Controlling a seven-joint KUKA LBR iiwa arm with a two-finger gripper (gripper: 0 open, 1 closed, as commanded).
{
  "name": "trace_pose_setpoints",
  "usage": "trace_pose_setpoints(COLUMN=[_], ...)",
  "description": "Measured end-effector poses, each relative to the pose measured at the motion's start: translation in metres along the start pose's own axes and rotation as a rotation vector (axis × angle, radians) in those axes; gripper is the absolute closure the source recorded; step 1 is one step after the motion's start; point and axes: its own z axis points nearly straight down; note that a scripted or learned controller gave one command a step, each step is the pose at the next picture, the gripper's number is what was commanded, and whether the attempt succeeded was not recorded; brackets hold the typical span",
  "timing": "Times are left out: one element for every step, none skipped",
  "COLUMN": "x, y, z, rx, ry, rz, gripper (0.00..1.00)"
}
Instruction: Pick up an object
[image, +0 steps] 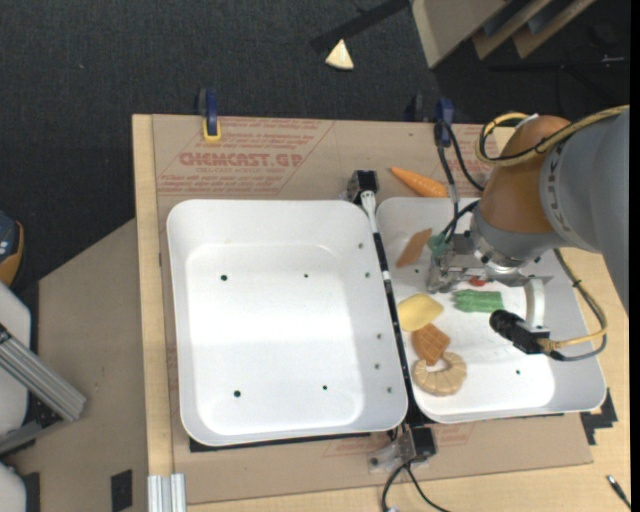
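Observation:
My gripper (447, 278) reaches down into the right bin (520, 390), under the grey arm and its orange band. Around it lie several toy foods. A tan-orange piece (411, 248) lies just left of the gripper. A green piece (478, 299) lies right beside the gripper's tip, on its right. Below the gripper rest a yellow piece (420, 311), a brown waffle-like piece (432, 344) and a pale round pastry (441, 375). The arm's body hides the fingertips.
The left bin (200, 300) sits beside the right one, with a black divider rail between them. An orange carrot (420, 183) lies on the bench behind the right bin. A black cable plug (515, 330) hangs over the right bin's floor.

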Motion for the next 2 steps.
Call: trace_pose_setpoints(x=[0.005, -0.024], y=[0.041, 0.074], z=[-0.003, -0.004], rx=[-0.011, -0.012], ry=[-0.003, -0.004], rz=[-0.003, -0.001], gripper=[1.0, 1.0])
